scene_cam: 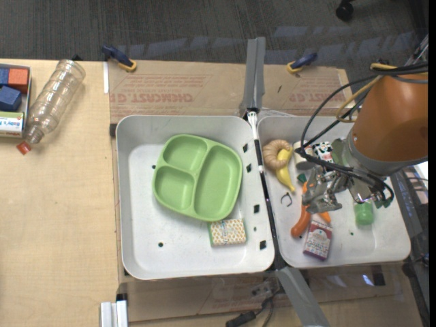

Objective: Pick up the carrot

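Observation:
The orange carrot (300, 223) lies in the right bin (340, 254), slanting from lower left to upper right. My gripper (320, 197) hangs right over the carrot's upper end, below the arm's large orange band. Its metal fingers point down at the carrot, whose top end is hidden under them. The carrot's lower part rests on the bin floor beside a small pink carton (317, 242).
The right bin also holds a banana (284, 172), a tan doughnut-like pastry (276, 152) and a green item (365, 214). The left bin (136, 237) holds a green divided plate (198, 176) and a patterned sponge (227, 232). A plastic bottle (53, 98) lies on the bench at left.

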`<state>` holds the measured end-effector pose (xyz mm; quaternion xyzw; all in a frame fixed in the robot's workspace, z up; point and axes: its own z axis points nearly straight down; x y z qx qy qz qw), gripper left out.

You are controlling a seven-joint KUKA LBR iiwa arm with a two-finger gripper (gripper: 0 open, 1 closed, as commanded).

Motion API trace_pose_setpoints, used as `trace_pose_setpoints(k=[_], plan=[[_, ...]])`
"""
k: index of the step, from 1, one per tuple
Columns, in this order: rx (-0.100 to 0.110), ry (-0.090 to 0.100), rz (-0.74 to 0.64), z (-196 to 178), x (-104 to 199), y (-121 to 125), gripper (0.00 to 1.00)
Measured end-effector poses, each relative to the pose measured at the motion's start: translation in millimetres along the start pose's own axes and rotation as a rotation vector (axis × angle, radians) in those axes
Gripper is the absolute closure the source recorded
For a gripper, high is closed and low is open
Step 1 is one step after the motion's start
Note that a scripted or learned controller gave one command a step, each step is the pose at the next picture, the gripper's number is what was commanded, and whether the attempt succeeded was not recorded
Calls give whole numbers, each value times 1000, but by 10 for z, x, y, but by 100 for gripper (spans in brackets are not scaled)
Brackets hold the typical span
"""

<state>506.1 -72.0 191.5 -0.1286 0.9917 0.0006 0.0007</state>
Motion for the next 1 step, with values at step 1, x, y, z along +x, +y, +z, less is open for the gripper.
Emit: trace_pose_setpoints(k=[1], plan=[[0,-4,3,-95,-17,-3,100]])
